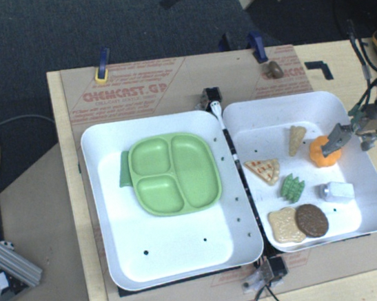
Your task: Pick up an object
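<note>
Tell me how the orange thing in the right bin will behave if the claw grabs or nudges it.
The orange thing looks rounded and smooth, so it may roll or slip out sideways. It looks like toy food, so probably light and stiff. It sits close to the right bin wall, apart from the other pieces.

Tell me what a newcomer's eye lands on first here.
First comes the green divided plate, alone in the left bin. Next is the orange object in the right bin, with the gripper right beside it at that bin's right side. Small food-like pieces cluster below, among them a brown round cookie.
</note>
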### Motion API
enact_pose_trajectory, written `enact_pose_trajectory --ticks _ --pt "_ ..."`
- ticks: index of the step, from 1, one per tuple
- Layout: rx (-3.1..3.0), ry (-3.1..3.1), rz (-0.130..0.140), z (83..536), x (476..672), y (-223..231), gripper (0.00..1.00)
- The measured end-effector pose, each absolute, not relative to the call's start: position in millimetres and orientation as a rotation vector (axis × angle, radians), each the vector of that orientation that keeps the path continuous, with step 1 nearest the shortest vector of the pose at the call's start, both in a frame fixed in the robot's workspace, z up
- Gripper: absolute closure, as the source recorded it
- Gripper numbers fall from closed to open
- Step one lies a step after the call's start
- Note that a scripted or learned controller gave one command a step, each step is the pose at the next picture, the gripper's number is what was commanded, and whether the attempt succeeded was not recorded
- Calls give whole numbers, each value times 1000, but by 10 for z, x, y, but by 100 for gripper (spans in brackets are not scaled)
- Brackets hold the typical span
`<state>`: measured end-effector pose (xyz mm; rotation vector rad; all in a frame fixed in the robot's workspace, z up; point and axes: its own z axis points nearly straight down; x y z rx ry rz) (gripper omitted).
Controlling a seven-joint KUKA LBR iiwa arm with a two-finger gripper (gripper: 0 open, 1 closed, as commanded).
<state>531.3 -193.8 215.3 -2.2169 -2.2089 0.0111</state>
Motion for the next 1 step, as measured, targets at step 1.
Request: enact_pose_trajectory --ticks 1 --pt "-2221 -2221 0 2222 5342 -1935 0"
